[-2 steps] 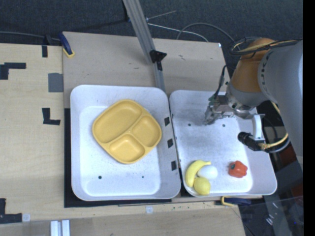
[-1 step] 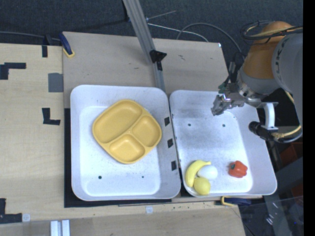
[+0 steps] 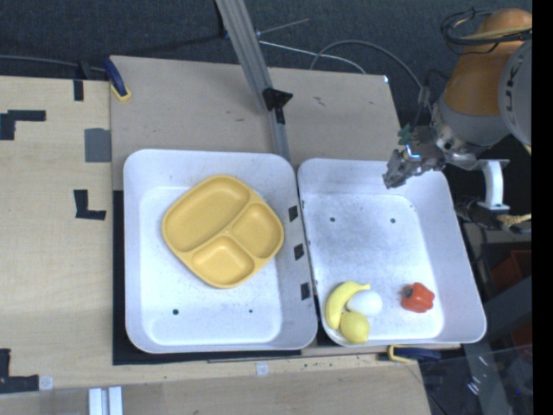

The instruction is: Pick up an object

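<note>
My gripper (image 3: pixel 398 173) hangs over the far rim of the right bin (image 3: pixel 380 232), near its back corner, and from this angle I cannot tell how it is set, so I make no claim about it. It carries nothing that I can see.

The things I could take all lie at the opposite, near end of that bin, well apart from me. A banana (image 3: pixel 340 298), a white egg (image 3: pixel 366 303) and a lemon (image 3: pixel 354 325) are packed together, touching, in the near left corner. The small red pepper (image 3: pixel 417 297) lies alone, a little to their right, with bare floor all round it.

I judge the pepper the best target: nothing crowds it, so I can come straight down over it, straddle it and pinch across its body without nudging a neighbour. The cluster is riskier; the round egg and lemon would likely roll or slip against the bin wall. I must travel the whole length of the bin first, staying high until I am centred.

Count: two white bins, left bin (image 3: pixel 143 232) and right; one yellow divided plate (image 3: pixel 223 230) with three compartments in the left; one banana, one egg, one lemon, one pepper.
</note>
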`<state>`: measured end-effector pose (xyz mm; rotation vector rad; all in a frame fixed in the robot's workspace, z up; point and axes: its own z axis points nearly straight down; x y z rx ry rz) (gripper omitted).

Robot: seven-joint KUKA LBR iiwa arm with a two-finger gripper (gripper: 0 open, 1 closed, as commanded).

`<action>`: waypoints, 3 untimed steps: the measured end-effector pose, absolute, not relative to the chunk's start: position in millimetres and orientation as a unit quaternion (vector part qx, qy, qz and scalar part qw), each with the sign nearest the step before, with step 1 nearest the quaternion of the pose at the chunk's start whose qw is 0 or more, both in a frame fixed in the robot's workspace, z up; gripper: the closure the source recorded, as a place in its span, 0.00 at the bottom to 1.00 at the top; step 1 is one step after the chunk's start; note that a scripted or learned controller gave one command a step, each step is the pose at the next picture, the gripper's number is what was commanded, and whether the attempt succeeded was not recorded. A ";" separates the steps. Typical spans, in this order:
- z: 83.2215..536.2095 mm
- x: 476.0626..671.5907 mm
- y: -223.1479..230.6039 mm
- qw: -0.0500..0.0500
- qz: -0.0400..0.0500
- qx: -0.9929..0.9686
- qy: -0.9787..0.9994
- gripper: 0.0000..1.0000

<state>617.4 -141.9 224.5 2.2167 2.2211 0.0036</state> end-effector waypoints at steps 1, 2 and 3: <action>240.0 617.9 -141.4 0.000 0.000 0.706 0.708 1.00; 239.1 609.1 -98.8 -0.001 0.000 0.705 0.709 1.00; 246.2 601.9 -48.6 -0.001 0.000 0.705 0.709 1.00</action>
